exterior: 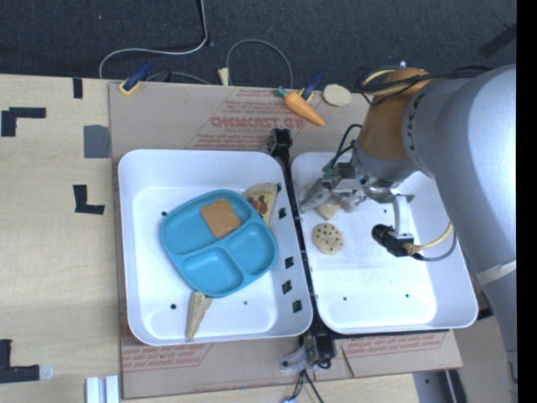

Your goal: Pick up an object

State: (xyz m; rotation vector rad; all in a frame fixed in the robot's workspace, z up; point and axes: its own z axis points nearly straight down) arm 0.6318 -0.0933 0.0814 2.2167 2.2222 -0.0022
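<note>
Bins (pixel 134 225), two; one cookie (pixel 328 238)

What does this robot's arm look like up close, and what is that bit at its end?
The arm is thick, rounded and smooth grey, with an orange band just above the wrist. At its end sits a small metal gripper with two thin fingers. Black cables loop round the wrist, and a yellowish one curls beside a black and white fitting.
</note>
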